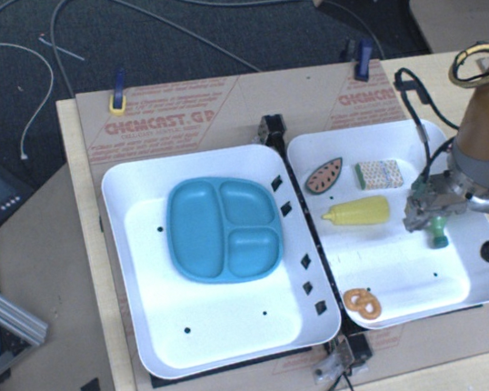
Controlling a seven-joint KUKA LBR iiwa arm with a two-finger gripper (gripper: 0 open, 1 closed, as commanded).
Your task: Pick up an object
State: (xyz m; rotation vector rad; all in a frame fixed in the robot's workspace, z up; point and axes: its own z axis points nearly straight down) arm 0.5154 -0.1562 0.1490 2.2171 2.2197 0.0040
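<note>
tray in left bin — pretzel in right bin

Two white bins: left bin, right bin, touching along centre divider.
One blue divided plate, in left bin.
Right of plate, in right bin: one brown leaf-shaped item, one yellow squeeze bottle, one pale sponge block, one pretzel, one small green item.
Two blue clamps above plate, at board's far edge.
</note>
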